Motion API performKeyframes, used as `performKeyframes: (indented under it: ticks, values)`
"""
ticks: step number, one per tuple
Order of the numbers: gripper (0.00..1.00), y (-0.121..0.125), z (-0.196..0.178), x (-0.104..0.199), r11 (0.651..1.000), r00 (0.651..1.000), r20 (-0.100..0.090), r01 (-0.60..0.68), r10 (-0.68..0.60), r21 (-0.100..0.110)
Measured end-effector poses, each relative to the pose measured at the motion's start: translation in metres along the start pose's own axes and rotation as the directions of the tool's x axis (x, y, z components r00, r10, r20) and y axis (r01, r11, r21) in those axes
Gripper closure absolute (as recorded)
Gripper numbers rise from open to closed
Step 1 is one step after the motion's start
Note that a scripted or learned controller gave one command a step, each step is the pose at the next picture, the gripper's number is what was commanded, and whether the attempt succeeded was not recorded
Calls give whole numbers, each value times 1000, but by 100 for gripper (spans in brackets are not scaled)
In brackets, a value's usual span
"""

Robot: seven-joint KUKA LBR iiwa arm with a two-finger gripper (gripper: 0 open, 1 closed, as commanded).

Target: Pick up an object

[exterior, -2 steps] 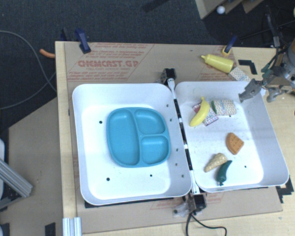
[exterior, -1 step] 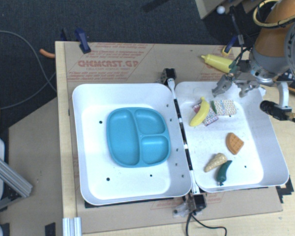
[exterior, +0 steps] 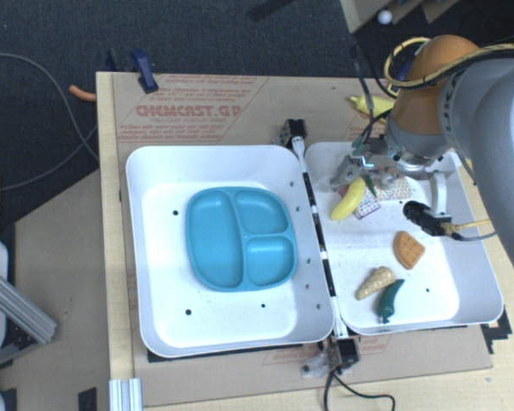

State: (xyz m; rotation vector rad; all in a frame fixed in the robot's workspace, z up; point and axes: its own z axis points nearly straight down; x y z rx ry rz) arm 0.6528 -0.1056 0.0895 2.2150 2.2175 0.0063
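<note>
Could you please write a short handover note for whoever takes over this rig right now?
Gripper: low over the upper left corner of the right bin, directly above the yellow banana. Whether it has a grip cannot be told.
Things: the banana lies beside a patterned packet. A brown bread piece, a beige piece and a dark green pepper lie lower in the same bin. The left bin holds a blue divided plate.
Done: nothing visibly lifted.
Left: grasp and raise one object, probably the banana, as it is the nearest.
</note>
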Motion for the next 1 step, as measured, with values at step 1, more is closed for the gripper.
performKeyframes:
  ticks: [1]
  values:
    - [100,1,-10,-1,1000,1000,3,0,0,-5]
